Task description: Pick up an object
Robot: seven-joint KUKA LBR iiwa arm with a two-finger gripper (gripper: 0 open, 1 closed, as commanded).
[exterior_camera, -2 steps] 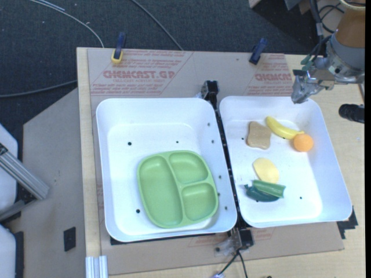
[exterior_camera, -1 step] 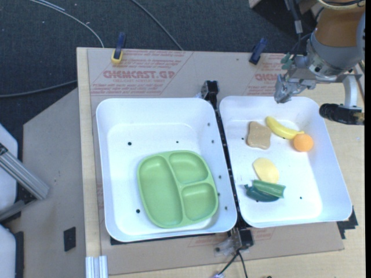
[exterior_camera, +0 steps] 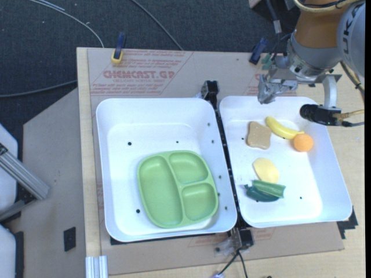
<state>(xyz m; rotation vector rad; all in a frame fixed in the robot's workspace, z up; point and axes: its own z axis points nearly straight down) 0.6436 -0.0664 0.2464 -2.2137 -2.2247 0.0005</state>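
My gripper (exterior_camera: 266, 94) hangs over the far left edge of the right bin (exterior_camera: 324, 207), its fingertips close together with nothing between them. Below it in that bin lie a tan slice of toast (exterior_camera: 258, 135), a yellow banana (exterior_camera: 282, 128) and a small orange (exterior_camera: 302, 142). Nearer the front sit a pale yellow round piece (exterior_camera: 265, 169) and a green pepper-like piece (exterior_camera: 265, 191). The toast is the closest thing to the gripper, a short way in front of it.
The left bin (exterior_camera: 116, 132) holds a green three-part plate (exterior_camera: 176, 187). A black clamp (exterior_camera: 210, 89) sits at the far end of the seam between the bins. A black camera-like part (exterior_camera: 317, 113) juts from the wrist over the right bin's far edge.
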